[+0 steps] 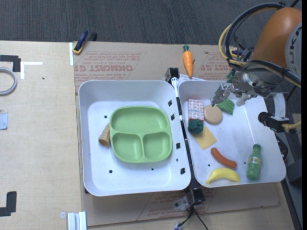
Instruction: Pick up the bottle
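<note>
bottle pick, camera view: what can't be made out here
- Gripper: finger state too small and cluttered to read.
- Green item under the gripper: partly covered, identity unclear.
- Bottle label: too small to read.
- Cone-like thing: partly hidden by the green tray.
- Arm: cut off by the right edge.

Right bin (pixel 268 128): my gripper (pixel 224 96) at twelve o'clock, over a green item (pixel 227 106); bottle (pixel 253 162) lying at five o'clock, well apart from it; banana (pixel 223 176) and sausage (pixel 223 158) at six. Left bin (pixel 91 128): green divided plate (pixel 141 133) at centre, cone (pixel 104 135) at nine.
</note>
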### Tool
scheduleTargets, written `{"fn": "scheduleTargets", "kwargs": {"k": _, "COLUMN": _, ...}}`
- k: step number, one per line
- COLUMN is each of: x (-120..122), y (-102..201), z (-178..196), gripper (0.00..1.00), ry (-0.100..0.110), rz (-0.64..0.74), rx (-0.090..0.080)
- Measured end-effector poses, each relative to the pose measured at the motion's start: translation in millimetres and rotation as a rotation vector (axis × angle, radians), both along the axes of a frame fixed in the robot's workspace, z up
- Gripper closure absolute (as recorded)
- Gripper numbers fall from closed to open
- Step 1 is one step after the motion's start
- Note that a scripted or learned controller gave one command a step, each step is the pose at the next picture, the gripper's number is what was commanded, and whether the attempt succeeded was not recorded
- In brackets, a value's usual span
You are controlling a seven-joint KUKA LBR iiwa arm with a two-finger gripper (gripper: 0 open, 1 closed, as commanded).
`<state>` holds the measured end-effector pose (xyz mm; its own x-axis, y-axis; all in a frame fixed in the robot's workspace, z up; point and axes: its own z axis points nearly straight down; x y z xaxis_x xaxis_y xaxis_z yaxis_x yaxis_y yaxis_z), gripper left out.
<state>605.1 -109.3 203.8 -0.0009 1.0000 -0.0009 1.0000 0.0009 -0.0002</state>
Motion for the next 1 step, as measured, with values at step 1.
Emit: {"fn": "scheduleTargets", "kwargs": {"k": 1, "x": 0.4, "y": -0.5, "z": 9.6, "gripper": 1.00, "ry": -0.001, "rz": 0.000, "rx": -0.001}}
